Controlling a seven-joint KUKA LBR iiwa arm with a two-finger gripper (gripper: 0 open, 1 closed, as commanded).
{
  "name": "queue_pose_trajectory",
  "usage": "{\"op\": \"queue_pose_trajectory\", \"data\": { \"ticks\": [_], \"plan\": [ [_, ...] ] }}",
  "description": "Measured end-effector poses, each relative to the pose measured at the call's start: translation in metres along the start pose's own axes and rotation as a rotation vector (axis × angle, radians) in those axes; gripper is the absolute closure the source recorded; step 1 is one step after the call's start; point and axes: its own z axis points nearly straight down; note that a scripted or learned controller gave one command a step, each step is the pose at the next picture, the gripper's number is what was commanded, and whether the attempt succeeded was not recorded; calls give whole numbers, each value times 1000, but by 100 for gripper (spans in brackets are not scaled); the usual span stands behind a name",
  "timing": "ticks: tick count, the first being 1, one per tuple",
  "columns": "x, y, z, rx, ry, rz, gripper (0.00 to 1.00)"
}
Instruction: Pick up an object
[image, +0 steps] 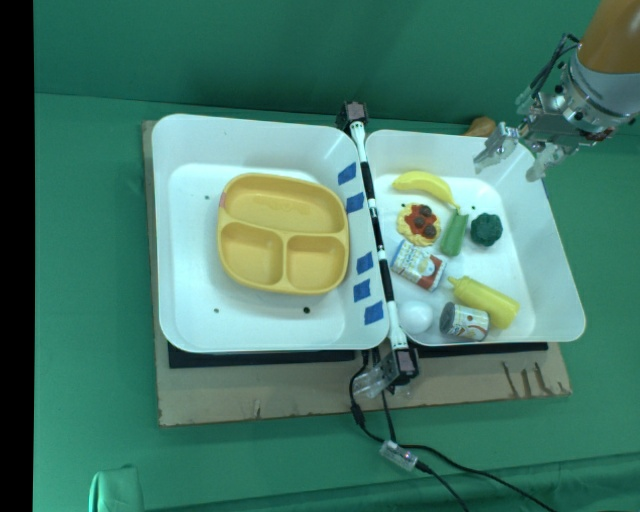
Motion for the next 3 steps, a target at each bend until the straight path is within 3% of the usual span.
{"op": "queue_pose_trajectory", "data": {
  "ticks": [1,2,3],
  "plan": [
    [2,-19,131,0,-2,1,0],
    [-1,-17,116,-15,-7,8,100],
    [71,13,43,-7,1,-2,100]
  ]
}}
